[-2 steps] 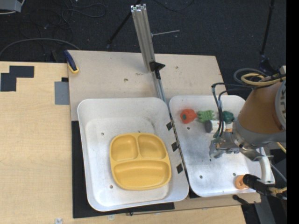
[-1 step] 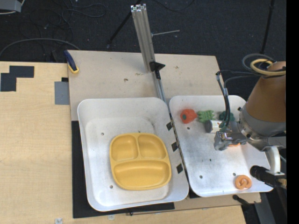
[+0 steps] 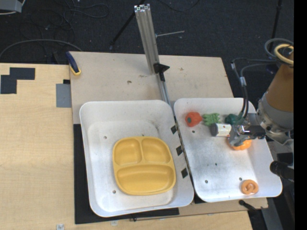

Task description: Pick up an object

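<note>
Pale wooden bench (image 3: 33, 143), dark cabled floor behind; two shallow white bins are carried side by side.

End effector (image 3: 238, 137) is seen low in the right white bin (image 3: 216, 176), over a small orange rounded toy (image 3: 241, 144); grip state cannot be told. Toy is judged light, smooth, likely slippery; best taken across its widest middle.

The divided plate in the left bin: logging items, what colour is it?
Yellow. The divided plate shows best in the camera view.
</note>
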Tool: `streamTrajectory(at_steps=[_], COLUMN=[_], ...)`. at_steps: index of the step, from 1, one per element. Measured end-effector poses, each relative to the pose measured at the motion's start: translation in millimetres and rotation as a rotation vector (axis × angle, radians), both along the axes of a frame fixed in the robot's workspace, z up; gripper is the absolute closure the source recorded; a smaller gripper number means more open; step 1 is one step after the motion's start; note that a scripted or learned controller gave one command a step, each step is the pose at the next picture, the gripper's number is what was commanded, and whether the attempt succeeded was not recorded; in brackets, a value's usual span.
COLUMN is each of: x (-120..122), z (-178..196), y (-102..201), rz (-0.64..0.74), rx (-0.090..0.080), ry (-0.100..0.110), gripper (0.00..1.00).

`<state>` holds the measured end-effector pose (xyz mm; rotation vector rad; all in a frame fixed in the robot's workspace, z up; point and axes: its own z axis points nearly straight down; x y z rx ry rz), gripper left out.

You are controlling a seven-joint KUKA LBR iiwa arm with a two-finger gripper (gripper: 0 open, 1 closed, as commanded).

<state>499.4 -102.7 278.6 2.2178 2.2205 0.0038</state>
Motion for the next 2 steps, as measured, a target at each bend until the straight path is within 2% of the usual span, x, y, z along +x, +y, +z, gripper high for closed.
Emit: streamTrajectory(at_steps=[2], x=[59.6], z=[-31.0], y=[99.6], rz=[0.004], rx=[0.002], ry=[0.006], gripper=[1.0])
